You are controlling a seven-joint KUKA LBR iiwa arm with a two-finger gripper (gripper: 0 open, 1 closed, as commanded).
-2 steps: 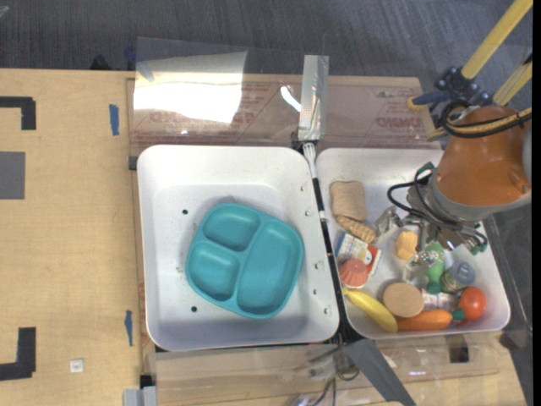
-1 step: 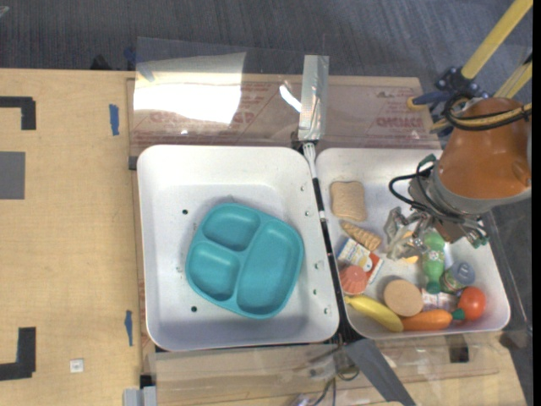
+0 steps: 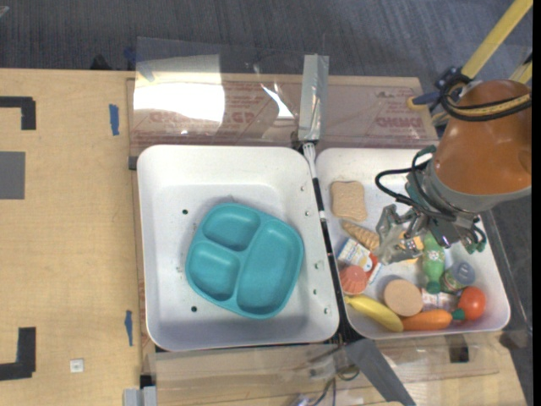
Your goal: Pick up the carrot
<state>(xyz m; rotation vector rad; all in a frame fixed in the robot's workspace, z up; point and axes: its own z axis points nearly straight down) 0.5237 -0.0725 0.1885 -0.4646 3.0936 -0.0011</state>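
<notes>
Pincer (image 3: 397,237) over right bin (image 3: 499,311), grip state cannot be told.
Carrot (image 3: 427,319) lies at near edge, wedged beside banana (image 3: 374,313) and tomato (image 3: 472,303); crowding probably hampers access.

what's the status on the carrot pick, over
Hand low in right bin, mid-pile. Carrot at near edge, not held. Banana, round slice, tomato crowd it.

place: robot lab | cues: taped plywood bench (image 3: 68,227); two white bins (image 3: 161,252); toy food (image 3: 374,313)
</notes>
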